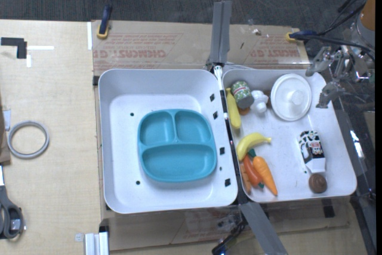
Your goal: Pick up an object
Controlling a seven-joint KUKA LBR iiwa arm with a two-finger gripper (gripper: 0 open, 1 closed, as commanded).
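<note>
Camera view: two bananas [253,142], two carrots [262,173], one plate [177,145]; gripper [334,77] state unclear.

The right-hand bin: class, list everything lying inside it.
Inside the right-hand bin: a white bowl, two bananas, carrots, a small green can, a black-and-white carton and a brown ball. Anything beneath the bowl is hidden.

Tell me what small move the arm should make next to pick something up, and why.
Probably swing the gripper left and down over the right bin, toward the milk carton. The gripper sits at the bin's far right rim, holding nothing, and the carton lies apart from the other items.
</note>
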